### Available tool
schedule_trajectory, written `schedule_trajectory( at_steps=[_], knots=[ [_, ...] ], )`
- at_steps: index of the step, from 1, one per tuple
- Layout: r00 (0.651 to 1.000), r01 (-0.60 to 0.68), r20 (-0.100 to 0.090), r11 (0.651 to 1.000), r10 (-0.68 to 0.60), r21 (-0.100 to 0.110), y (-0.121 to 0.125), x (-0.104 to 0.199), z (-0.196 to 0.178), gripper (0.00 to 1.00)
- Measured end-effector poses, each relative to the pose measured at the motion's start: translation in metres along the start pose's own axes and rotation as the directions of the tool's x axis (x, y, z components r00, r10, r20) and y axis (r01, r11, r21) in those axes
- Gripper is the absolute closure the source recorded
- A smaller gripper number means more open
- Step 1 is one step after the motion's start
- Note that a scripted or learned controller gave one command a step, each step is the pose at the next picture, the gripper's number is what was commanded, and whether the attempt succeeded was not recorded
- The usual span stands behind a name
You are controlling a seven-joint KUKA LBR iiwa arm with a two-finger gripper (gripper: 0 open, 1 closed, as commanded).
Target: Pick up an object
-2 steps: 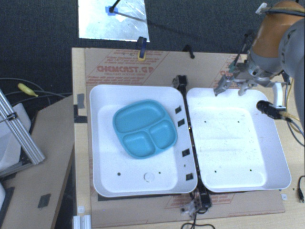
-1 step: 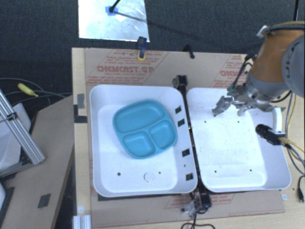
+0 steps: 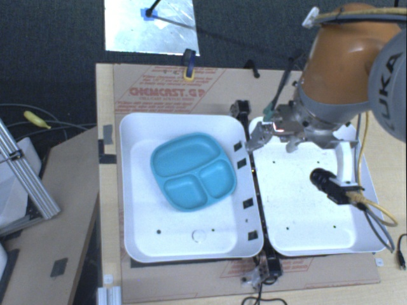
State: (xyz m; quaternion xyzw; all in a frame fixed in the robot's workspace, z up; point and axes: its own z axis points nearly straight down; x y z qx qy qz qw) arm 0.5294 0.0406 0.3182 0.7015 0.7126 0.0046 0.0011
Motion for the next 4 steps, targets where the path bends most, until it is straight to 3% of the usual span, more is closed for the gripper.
schedule_trajectory(
  at_steps=[1, 2, 3, 4],
  knots=[
    [1.000, -0.010, 0.004, 1.000, 0.010, 0.003, 0.003, -0.007, -0.004, 1.00],
    [1.000, -0.007, 0.002, 1.000, 0.007, 0.000, -0.043, 0.023, -0.066, 1.00],
    [1.000, -0.008, 0.003, 1.000, 0.008, 0.001, -0.041, 0.059, -0.118, 1.00],
    [1.000, -0.011, 0.004, 1.000, 0.011, 0.006, -0.041, 0.067, -0.084, 1.00]
  ],
)
